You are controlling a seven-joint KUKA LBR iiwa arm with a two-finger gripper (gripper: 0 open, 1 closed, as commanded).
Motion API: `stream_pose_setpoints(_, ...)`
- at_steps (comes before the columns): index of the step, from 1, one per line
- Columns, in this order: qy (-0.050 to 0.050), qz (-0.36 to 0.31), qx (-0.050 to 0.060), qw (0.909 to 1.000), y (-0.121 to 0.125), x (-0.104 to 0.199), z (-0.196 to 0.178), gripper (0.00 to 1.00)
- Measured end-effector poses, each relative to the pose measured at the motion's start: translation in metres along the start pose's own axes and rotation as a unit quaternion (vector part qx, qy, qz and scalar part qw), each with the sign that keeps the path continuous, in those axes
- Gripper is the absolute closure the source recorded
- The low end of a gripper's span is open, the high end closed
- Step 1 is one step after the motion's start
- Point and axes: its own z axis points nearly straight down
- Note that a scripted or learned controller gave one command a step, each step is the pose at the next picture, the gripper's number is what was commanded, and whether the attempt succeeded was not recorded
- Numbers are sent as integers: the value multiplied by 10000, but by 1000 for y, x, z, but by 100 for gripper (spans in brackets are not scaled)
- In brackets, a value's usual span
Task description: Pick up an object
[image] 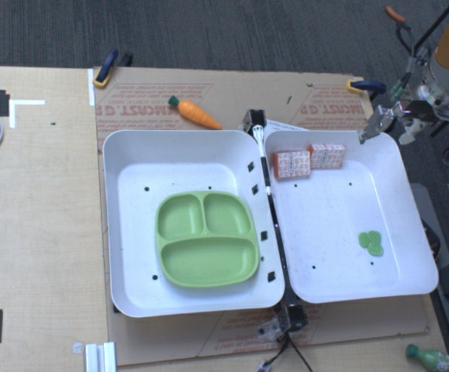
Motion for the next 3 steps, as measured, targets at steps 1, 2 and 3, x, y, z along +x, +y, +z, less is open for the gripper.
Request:
stream_pose_setpoints(1, 0, 483, -3, 9988, -18, 62, 106, 0)
stream_pose_setpoints(2, 5, 418, 5, 9991, 16, 96, 132, 0)
stream_pose_setpoints(3, -4, 405, -6, 9992, 17, 96, 122, 100)
